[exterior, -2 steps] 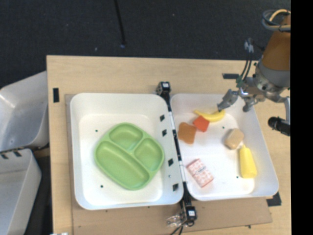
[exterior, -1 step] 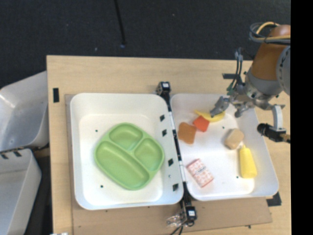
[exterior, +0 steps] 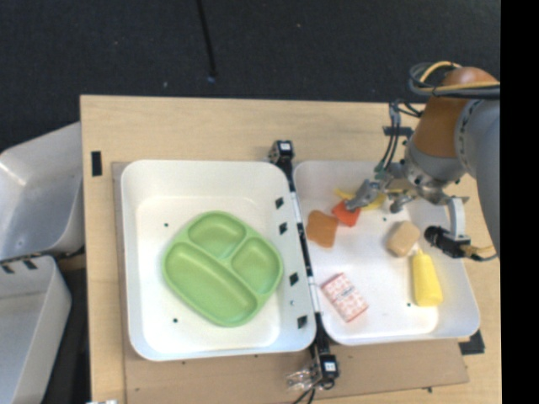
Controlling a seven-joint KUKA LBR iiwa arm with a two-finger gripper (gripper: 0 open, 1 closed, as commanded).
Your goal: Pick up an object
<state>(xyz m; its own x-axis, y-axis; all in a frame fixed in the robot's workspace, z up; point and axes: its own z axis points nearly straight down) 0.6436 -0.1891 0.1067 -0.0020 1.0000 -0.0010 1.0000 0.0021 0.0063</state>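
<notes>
A: Quick one. Where's the end effector (exterior: 364, 196)?
B: In the right bin (exterior: 455, 318), down low right over the small red-orange piece (exterior: 345, 213), which sits just right of the brown rounded block (exterior: 322, 227). Use that block as the landmark.
A: Open, shut, holding?
B: Can't tell. It's a dark blur at the tip, and nothing shows as clamped in it.
A: So the target's the red-orange piece?
B: My guess, since it's the nearest thing. A yellow bit (exterior: 347, 194) peeks out just beyond it, partly hidden.
A: Handling?
B: Looks like small toy food, likely light and stiff, maybe slick plastic. Small and low, so take it across its narrow width and come down square, or it may squirt sideways into the brown block.
A: Other stuff?
B: Tan lump (exterior: 402, 239) well right of the brown block, yellow bottle-like thing (exterior: 426, 279) right of the block and nearer the camera, pink patterned packet (exterior: 345, 297) just below the block. Green divided plate (exterior: 223, 267) well left of it, in the left bin (exterior: 135, 225). All on the bench (exterior: 185, 124).
</notes>
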